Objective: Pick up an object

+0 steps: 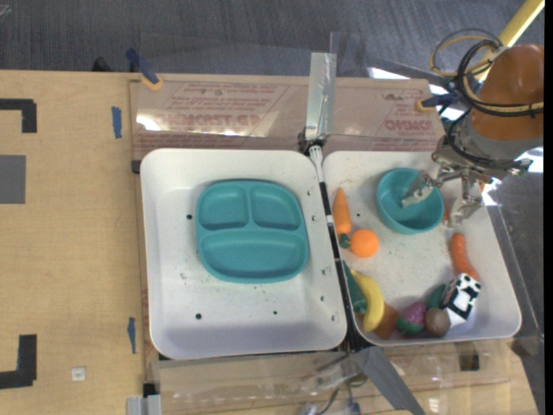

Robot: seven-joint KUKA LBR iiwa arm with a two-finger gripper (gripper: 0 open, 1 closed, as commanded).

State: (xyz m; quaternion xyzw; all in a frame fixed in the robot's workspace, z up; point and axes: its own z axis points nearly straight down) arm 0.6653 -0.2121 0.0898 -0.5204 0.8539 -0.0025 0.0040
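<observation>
Toys and play food sit untouched in the right bin (510,301): a teal bowl (408,201), an orange ball (365,244), a banana (370,296). Spread jaws of the gripper (445,193) hang at the bowl's rim, grasping nothing. Closing and lifting remain undone.

Right bin (505,271): centre floor open for access; teal bowl (409,201) obstructs the rear, carrots (342,212) the left wall, banana (370,296) and small toys (449,305) the front edge
</observation>
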